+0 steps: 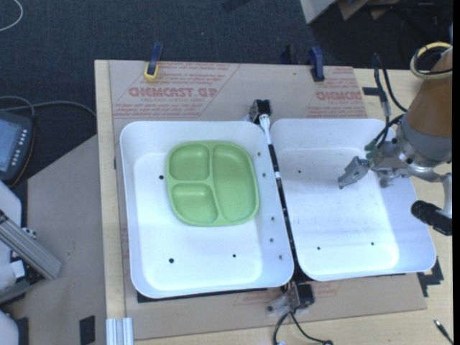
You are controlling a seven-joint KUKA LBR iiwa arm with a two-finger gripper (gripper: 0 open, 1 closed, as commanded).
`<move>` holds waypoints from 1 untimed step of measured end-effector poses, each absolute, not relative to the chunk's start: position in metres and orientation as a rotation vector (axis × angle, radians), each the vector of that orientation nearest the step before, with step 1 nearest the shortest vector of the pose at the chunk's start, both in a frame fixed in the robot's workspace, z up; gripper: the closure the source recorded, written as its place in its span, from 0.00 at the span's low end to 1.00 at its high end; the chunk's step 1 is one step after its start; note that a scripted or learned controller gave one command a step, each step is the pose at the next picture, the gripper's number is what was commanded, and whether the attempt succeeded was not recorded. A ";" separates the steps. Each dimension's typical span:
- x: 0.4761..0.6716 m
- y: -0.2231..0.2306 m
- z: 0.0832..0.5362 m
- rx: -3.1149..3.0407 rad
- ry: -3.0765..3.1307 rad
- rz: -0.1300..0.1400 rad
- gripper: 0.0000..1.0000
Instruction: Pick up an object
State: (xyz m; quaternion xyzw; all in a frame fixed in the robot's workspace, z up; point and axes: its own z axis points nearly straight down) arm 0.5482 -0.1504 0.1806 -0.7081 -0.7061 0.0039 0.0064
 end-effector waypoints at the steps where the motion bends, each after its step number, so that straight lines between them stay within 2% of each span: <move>1: 0.551 -0.150 0.187 -2.220 -2.220 0.000 0.00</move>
